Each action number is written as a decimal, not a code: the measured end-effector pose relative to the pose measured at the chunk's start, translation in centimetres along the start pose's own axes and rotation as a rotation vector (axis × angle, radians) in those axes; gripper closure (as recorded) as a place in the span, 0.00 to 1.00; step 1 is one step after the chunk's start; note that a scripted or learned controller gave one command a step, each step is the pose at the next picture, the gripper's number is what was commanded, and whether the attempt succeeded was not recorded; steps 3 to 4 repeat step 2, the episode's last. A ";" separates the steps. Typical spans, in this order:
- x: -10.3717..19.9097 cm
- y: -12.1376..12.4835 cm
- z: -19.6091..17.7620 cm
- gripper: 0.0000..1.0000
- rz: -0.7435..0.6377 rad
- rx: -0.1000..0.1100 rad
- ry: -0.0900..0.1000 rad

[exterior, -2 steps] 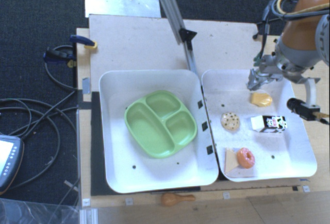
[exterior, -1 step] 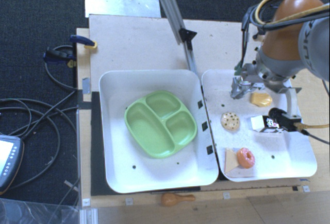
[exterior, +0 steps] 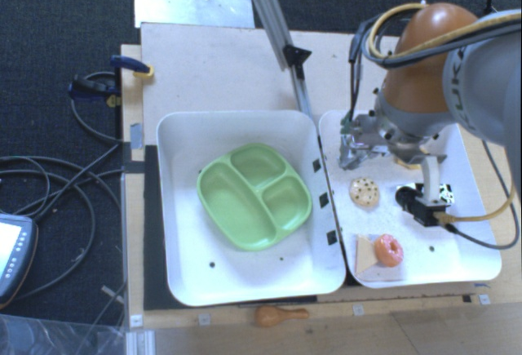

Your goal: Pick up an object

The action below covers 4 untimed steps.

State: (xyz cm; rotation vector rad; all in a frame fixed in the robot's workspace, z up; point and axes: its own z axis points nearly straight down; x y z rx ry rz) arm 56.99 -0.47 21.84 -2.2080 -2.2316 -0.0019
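In the right bin [exterior: 481,264], my gripper [exterior: 352,151] hangs above the chocolate-chip cookie [exterior: 364,192], nothing visibly in it; jaw state cannot be told. Pink doughnut [exterior: 389,250] lies nearer the front wall.

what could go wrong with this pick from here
The gripper sits close to the left wall of the right bin, just above the cookie; a descent here could miss the cookie or clip the wall. The cookie lies flat, so it may slip out rather than lift. The donut rests against a tan wedge, so a try there might drag both.
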 end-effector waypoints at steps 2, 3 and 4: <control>9.7 -2.0 -1.6 1.00 -0.002 -0.004 0.001; 9.7 -2.0 -1.6 1.00 -0.002 -0.004 0.001; 9.7 -2.0 -1.6 1.00 -0.002 -0.004 0.001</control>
